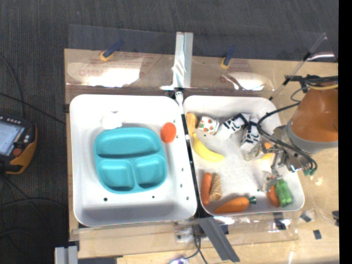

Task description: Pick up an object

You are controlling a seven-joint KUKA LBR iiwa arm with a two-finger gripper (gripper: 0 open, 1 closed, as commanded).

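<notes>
The right bin (pixel 231 102) holds a yellow banana (pixel 207 150), two carrots (pixel 233 204) (pixel 205 186), a tan cone-shaped piece (pixel 215 187), several white patterned pieces (pixel 208 125) (pixel 251 136) and a green piece (pixel 282 193) with an orange one (pixel 273 196) beside it. The arm's orange band (pixel 316 117) comes in from the right. My gripper (pixel 274 175) hangs low over the bin's right side, just above the green and orange pieces. Nothing is visibly held in it.
The left bin (pixel 82 164) carries a teal divided plate (pixel 131 158), a small orange ball (pixel 168 131) at its right wall and a white lump (pixel 111 121) at the back. Cables (pixel 267 120) trail from the wrist. A handheld pendant (pixel 15 142) lies at far left.
</notes>
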